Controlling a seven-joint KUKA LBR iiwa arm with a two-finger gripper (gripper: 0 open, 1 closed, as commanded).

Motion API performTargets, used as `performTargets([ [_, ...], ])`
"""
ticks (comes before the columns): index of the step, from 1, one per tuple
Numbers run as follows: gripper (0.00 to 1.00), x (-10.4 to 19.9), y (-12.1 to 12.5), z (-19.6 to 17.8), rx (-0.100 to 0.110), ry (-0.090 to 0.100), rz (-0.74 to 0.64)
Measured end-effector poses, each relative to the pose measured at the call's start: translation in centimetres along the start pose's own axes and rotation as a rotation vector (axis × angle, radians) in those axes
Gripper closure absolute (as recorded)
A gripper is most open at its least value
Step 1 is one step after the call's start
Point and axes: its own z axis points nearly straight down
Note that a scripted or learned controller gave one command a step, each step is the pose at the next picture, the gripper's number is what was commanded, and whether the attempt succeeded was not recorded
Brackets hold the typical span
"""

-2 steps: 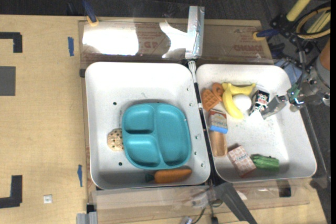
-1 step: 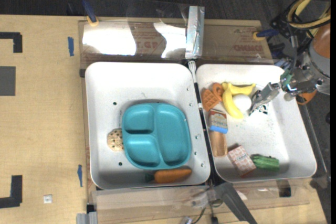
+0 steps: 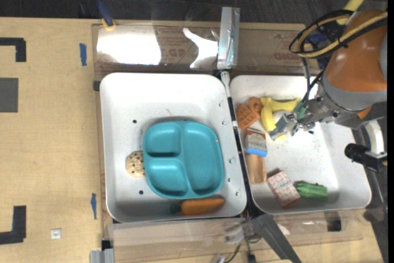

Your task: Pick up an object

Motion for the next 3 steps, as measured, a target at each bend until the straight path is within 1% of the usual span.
performTargets([
  [1,0.00,5.2,-5.0,-7.6,-0.007,-0.002,0.170],
  [2,0.00,2.1,3.0,-3.1,-0.001,-0.001,0.255],
  [3,0.00,0.1,8.3,1.1,-0.006,-0.003,0.002],
])
